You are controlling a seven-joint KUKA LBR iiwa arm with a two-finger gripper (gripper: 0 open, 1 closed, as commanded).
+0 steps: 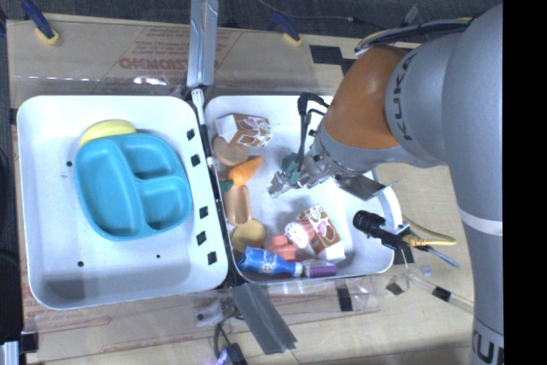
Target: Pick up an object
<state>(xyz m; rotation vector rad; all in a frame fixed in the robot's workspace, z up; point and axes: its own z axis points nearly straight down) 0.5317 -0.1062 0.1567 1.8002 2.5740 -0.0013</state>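
Approach step: my gripper low at centre frame in right bin; jaw state unclear. Next, close on carrot.

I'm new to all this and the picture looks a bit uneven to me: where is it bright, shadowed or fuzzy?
Camera view: the left shallow white bin is evenly lit, with a soft shadow in its near corner; the big blue plastic divided tray shows mild sheen; the grey arm with its orange band looks soft and casts shade over the right white bin; the hand is blurry, and small food toys lack detail.
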